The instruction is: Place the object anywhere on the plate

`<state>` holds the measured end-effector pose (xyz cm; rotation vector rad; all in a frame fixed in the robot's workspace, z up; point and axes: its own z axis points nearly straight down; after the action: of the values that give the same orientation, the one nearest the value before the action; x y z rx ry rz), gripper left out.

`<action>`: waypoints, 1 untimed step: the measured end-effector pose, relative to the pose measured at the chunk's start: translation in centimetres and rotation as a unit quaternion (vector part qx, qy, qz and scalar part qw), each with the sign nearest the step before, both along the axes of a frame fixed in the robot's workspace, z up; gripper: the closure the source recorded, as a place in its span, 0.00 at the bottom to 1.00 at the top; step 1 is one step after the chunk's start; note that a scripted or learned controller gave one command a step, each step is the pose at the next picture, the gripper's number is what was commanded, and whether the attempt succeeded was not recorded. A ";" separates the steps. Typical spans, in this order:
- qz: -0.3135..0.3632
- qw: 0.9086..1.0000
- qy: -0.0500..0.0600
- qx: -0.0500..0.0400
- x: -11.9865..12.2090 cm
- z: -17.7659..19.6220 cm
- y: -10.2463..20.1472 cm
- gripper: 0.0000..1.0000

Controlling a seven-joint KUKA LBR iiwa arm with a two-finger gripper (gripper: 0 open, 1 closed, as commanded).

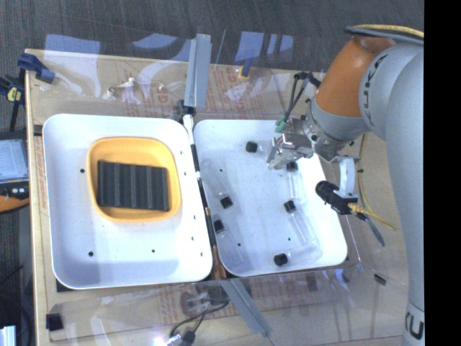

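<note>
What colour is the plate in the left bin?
Yellow-orange rim with a dark ribbed centre; the plate shows in the camera view.

1. One fixed camera sits above the bench (108, 85), looking down at a slant.
2. It stands far enough back to take in both white bins (72, 251) whole.
3. The arm (382, 85) enters from the frame's right.

wooden bench (86, 71) on dark carpet

a dark grey ribbed floor (216, 6) runs behind the bench; clear sheeting on the wood catches bluish reflections (252, 45), and a blue clamp (32, 65) grips the left corner.
</note>
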<state>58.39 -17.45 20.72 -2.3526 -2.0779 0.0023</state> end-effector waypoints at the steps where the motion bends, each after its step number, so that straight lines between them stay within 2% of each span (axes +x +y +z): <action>1: 0.142 0.990 0.001 0.001 -2.8 -1.2 4.6 1.00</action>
<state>55.56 -12.89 19.56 -2.0308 -2.3896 0.0045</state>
